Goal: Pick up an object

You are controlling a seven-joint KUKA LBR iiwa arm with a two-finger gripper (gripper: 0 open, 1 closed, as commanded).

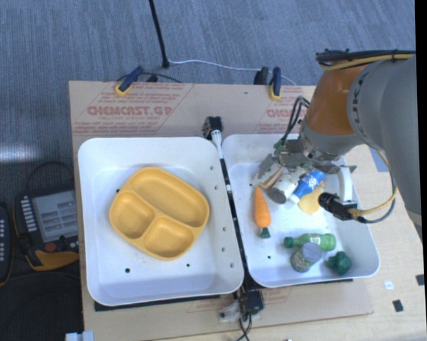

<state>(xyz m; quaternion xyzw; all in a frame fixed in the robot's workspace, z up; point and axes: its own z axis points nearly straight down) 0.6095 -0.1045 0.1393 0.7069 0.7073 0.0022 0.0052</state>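
1. The hand (273, 177) is low in the right bin (363, 255), at its upper middle, hanging from the grey arm (379, 104) with its orange band, which comes in from the right. Whether it is open, closed or gripping something cannot be told: its tips are lost among the objects beneath it.
2. Right at the hand lies a grey cylindrical piece (277, 193), and just beside that a white and blue bottle (306, 185) lying tilted, with a yellow object (310, 203) touching its lower end.
3. Left of these, near the bin's left wall, a toy carrot (261, 208) lies lengthwise, orange body up, green stub toward the bottom.
4. A black cable end (332, 203) hangs from the wrist over the bin's right part.
5. Toward the bin's lower right corner are a green bottle (312, 241) on its side, a small can (303, 257) touching it, and a dark green piece (338, 263) just beside the can.
6. The left bin (105, 275) holds a yellow three-compartment plate (159, 211), well apart from the hand.
7. Both bins sit on a brown board (127, 110) clamped on the table, above grey carpet.
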